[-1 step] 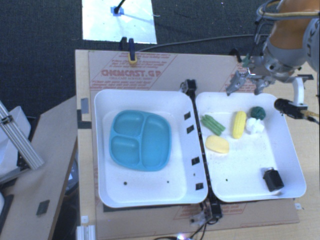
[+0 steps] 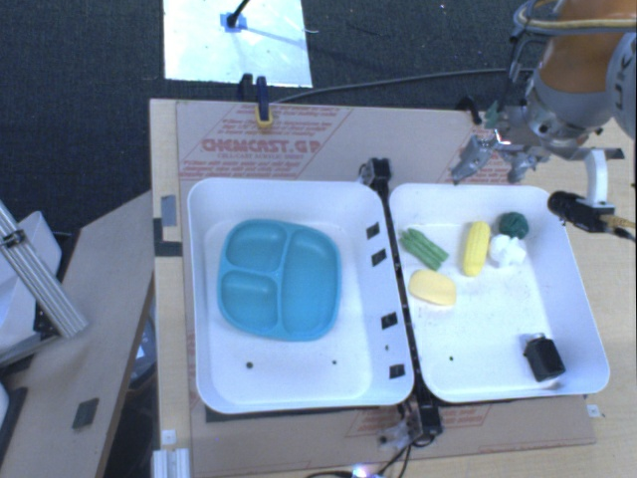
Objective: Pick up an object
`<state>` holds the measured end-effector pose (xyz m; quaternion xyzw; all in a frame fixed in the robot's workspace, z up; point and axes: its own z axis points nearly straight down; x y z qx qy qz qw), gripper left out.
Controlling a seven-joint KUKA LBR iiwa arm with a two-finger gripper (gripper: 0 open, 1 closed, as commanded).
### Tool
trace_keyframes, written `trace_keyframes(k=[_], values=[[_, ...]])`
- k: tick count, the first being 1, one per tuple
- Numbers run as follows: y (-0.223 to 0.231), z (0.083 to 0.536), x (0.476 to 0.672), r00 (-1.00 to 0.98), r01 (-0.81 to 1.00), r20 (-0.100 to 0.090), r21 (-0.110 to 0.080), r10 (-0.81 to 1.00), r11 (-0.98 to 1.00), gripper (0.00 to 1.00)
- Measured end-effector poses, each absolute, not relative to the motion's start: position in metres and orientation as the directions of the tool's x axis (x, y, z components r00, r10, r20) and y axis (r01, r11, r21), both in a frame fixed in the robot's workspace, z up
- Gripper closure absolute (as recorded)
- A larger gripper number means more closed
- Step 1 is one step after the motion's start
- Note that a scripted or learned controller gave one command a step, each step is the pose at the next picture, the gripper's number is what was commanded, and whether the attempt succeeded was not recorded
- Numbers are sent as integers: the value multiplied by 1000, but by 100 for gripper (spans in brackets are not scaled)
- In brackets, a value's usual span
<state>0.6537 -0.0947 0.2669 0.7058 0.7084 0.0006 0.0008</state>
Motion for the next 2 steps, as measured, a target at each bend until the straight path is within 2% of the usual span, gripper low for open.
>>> trace_keyframes(k=[2], values=[[-87,148,650,-4,1000,0,-1,1000,4,0]])
